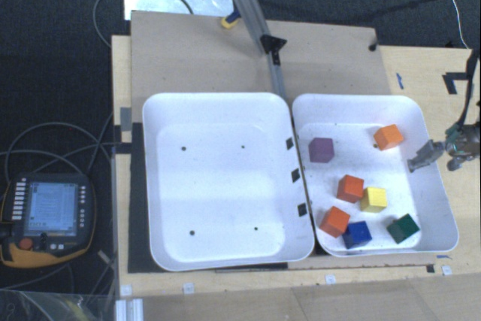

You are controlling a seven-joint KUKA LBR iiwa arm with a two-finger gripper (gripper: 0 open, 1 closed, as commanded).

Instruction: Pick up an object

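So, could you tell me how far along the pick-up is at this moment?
Nothing looks done yet: the purple cube, the orange cubes, yellow cube, blue cube and green cube all lie in the right bin. The gripper sits at that bin's right rim, holding nothing visible. Reaching, grasping and lifting a cube remain.

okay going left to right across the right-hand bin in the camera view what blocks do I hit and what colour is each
Purple block → lower orange block → yellow block → upper orange block → green block. The red-orange and blue blocks overlap their neighbours in that order, so they are left out.
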